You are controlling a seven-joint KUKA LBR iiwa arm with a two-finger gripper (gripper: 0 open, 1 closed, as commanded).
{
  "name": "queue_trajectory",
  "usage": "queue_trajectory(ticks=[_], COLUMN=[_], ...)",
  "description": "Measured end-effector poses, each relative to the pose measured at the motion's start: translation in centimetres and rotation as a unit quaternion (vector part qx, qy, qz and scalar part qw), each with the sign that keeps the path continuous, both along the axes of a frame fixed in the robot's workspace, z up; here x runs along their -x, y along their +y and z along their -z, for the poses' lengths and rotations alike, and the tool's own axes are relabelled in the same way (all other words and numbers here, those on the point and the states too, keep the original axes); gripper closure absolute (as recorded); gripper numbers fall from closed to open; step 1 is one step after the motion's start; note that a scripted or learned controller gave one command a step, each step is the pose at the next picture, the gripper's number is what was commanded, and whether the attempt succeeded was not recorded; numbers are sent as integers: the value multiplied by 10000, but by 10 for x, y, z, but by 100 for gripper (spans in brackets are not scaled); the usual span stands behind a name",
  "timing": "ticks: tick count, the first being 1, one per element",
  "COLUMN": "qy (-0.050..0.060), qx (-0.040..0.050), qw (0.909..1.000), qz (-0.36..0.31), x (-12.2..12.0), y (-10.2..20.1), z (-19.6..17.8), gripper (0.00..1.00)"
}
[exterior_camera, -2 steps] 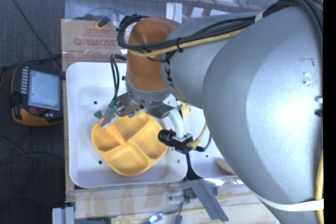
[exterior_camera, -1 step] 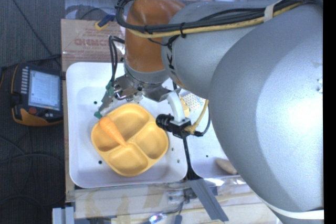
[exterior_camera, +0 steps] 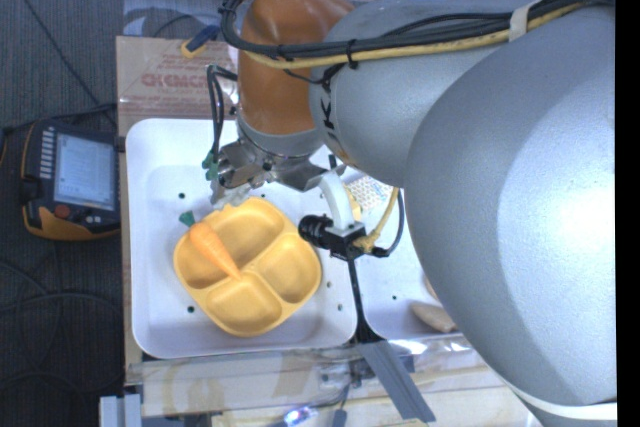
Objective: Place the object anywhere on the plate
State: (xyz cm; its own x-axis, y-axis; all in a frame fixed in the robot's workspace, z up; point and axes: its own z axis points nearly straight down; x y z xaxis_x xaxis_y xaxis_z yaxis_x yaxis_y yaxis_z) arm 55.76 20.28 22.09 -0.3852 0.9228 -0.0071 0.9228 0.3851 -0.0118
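Note:
A yellow plate (exterior_camera: 262, 275) with several compartments lies in the left white bin (exterior_camera: 150, 315). An orange carrot-like object (exterior_camera: 208, 243) with a green tip rests in the plate's upper-left compartment. My gripper (exterior_camera: 232, 183) hangs just above the plate's far edge, a little up and right of the carrot. The big grey arm with its orange band covers much of the view above and to the right.
The right bin (exterior_camera: 395, 310) holds a tan piece (exterior_camera: 435, 317) near its front and a patterned item (exterior_camera: 368, 193) partly under the arm. A black cable part (exterior_camera: 325, 233) hangs by the bins' divider. A teach pendant (exterior_camera: 70, 180) lies left of the bench.

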Motion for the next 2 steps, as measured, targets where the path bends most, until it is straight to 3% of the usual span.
queue_trajectory(ticks=[1,2], qy=[-17,-49], qx=[-26,-15], qw=[9990,9990], qz=[445,449], x=[-13,-15], y=[9,6], z=[116,115], gripper=[100,0])
